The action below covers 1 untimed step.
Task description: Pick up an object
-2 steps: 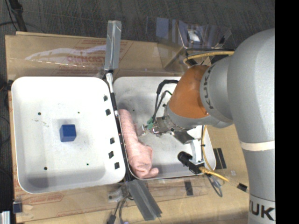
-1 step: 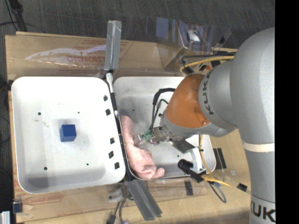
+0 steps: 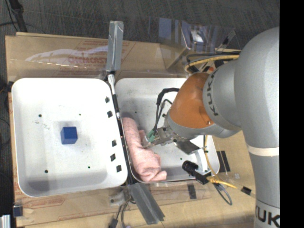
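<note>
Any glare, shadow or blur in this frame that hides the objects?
Camera view: even lighting, sharp enough; the blue cube in the left bin casts almost no shadow; the arm overhangs the right bin, and the gripper beside the pink cloth looks small and cluttered.

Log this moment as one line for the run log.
arm: over right bin | gripper: at pink cloth, grasp unconfirmed | blue cube: left bin

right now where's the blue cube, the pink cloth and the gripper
blue cube (image 3: 69, 135): camera view, middle of its top face
pink cloth (image 3: 141, 152): camera view, middle of the bundle
gripper (image 3: 151, 138): camera view, at its tip beside the cloth
</note>
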Tool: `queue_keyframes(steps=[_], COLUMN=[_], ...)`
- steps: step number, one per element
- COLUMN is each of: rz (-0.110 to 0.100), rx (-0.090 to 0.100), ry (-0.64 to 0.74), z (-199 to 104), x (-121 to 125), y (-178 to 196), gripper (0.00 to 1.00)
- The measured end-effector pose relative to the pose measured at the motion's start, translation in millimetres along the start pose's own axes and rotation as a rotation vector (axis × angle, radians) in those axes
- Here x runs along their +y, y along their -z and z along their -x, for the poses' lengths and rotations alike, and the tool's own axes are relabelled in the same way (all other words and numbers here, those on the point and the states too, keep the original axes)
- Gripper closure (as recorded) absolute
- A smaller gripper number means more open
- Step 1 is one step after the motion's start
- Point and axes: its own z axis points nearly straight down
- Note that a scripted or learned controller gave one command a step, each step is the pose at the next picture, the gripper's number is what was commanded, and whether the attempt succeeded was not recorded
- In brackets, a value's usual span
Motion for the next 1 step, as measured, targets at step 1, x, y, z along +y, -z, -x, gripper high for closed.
queue_keyframes(steps=[1], rz=[0.0], rx=[-0.002], ry=[-0.001], z=[0.8], x=[-0.1], y=[0.2], gripper=[0.0])
